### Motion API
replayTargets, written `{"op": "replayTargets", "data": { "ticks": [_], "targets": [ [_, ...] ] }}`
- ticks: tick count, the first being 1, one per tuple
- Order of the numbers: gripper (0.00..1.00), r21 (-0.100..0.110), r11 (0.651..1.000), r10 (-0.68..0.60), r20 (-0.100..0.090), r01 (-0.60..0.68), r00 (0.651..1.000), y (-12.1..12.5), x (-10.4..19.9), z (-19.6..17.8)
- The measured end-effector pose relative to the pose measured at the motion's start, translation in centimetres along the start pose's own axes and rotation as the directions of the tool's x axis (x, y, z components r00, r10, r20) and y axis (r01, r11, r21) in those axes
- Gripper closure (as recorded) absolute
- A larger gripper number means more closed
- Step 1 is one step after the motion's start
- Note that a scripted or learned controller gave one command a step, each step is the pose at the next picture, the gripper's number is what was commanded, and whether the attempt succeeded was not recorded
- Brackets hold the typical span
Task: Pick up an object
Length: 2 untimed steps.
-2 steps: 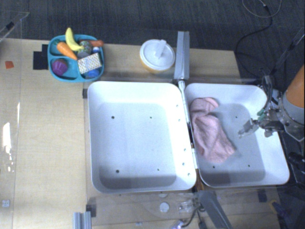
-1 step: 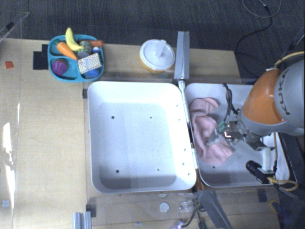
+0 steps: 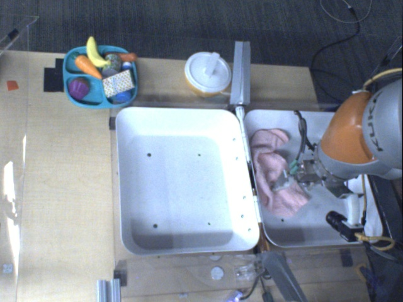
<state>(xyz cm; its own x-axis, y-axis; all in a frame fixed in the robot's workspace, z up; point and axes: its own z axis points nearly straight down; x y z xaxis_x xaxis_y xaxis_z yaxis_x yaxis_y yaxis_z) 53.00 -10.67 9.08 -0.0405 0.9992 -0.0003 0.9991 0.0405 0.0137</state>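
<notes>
**A:** Start with the big things. What's on the bench?

**B:** Two white bins side by side. The left bin point(image 3: 182, 181) is the larger in view. The right bin point(image 3: 283, 234) holds a crumpled pink cloth point(image 3: 274, 175), lying along its left half, close to the wall it shares with the other bin. The arm point(image 3: 359, 137) reaches in from the right, its orange band over the bin's right side.

**A:** And the gripper?

**B:** The gripper point(image 3: 295, 176) is low over the cloth's right edge, about midway down its length. Whether it is wide, narrow or pinching fabric I cannot tell — the wrist and cabling cover the tips from this angle.

**A:** So how should the pick go?

**B:** I'd judge it as the approach-and-grasp step. Cloth is soft and flat, so aim at a raised fold, not a thin edge; go down until the tips press into the fabric near the bin floor, close fully, then lift straight up and slowly — a loose corner slips out easily.

**A:** Anything smaller nearby?

**B:** Behind the bins, a white lidded cup point(image 3: 208, 73) and a blue tray of toy food point(image 3: 99, 75), well apart from the work.
</notes>
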Motion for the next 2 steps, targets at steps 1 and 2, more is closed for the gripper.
{"op": "replayTargets", "data": {
  "ticks": [1,2],
  "targets": [
    [0.0,0.005,0.999,-0.04,0.001,0.04,0.999,0.21,0.19,-0.15],
    [0.0,-0.001,0.999,-0.035,0.001,0.035,0.999,0.17,0.19,0.01]
  ]
}}
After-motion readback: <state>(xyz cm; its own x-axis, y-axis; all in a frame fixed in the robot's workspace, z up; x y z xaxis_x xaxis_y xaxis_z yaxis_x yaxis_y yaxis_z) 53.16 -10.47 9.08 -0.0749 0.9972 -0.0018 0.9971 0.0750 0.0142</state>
